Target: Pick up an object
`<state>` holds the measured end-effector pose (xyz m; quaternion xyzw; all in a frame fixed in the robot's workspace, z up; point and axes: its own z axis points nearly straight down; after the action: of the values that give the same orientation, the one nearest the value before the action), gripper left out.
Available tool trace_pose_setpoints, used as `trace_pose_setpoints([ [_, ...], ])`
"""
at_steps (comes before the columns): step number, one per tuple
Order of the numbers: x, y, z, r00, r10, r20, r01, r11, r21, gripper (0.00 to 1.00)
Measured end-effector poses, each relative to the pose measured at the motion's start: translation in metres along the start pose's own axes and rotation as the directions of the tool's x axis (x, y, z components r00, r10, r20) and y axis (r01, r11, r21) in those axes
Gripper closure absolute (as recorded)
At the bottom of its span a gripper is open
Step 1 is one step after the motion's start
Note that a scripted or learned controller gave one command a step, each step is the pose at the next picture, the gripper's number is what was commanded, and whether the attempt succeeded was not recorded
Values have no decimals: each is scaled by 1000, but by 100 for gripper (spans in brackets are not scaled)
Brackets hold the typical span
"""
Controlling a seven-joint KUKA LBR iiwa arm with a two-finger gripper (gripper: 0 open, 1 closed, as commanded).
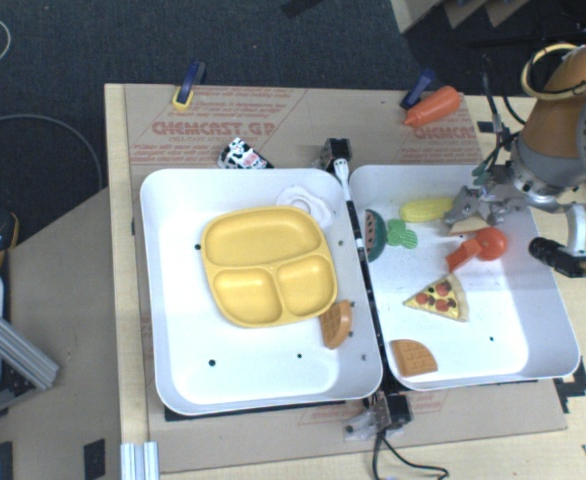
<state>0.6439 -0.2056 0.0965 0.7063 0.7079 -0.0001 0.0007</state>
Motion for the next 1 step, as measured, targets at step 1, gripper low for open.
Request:
trace_pose_setpoints([
  [1, -2, 12, -58, 1000, 1, 2, -1, 1000, -8, 100],
])
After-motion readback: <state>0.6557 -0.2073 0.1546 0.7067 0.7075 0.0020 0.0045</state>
